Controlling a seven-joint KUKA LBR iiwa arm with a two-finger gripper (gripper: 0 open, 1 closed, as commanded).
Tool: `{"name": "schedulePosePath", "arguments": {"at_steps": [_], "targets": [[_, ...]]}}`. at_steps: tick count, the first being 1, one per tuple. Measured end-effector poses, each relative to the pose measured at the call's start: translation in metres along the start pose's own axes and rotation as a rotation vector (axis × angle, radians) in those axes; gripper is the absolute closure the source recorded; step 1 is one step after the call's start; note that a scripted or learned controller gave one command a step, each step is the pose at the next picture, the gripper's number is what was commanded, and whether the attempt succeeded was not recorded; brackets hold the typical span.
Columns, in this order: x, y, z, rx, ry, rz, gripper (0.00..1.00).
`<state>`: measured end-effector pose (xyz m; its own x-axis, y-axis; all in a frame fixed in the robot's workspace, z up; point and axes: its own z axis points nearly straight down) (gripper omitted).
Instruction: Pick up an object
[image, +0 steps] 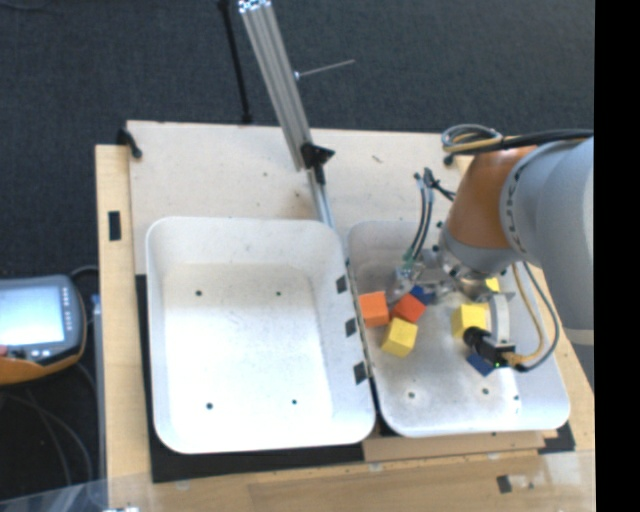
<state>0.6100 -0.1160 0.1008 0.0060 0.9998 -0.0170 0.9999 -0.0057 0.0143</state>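
Nearest in the right bin (440, 425) lies bare floor; just beyond it sits a yellow cube (399, 337), with an orange block (374, 309) touching it on the far-left and a second orange block (409, 306) right behind. My pincer (432, 280) hangs a little farther back and to the right of that cluster, over what looks like a blue piece (421, 295). Whether it is released or clenched I cannot tell; my own wrist hides it. A second yellow block (470, 320) sits to the right, under my wrist. I judge the cluster my closest target, lying near-left of me. The left bin (250, 235) is well apart.
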Motion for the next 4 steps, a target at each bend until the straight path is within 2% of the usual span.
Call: {"name": "schedulePosePath", "arguments": {"at_steps": [1, 2, 3, 4], "targets": [[0.000, -0.003, 0.000, 0.001, 0.001, 0.003, 0.00], [0.052, -0.009, -0.106, -0.005, 0.011, -0.007, 0.00], [0.010, -0.040, -0.105, 0.014, 0.014, -0.001, 0.00], [0.025, -0.045, -0.028, -0.012, 0.010, -0.005, 0.00]]}}
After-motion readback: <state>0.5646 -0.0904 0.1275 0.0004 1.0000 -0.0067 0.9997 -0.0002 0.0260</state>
